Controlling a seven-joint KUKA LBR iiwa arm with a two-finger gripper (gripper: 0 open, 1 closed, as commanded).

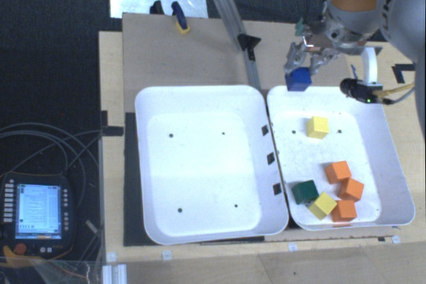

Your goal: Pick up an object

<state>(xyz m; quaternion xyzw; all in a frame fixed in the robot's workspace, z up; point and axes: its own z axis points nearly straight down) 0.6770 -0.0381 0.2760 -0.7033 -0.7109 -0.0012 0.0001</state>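
Orange cubes [344,191] sit nearest me in the right bin [393,163]. Above its far rim my gripper [303,64] seems clamped on the blue cube [298,79]: lift underway, keep raising.

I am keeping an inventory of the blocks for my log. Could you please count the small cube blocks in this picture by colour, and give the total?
Orange cube blocks: 3
Yellow cube blocks: 2
Dark green cube block: 1
Blue cube block: 1, between the fingers of the gripper, above the far rim of the right white bin
Total: 7
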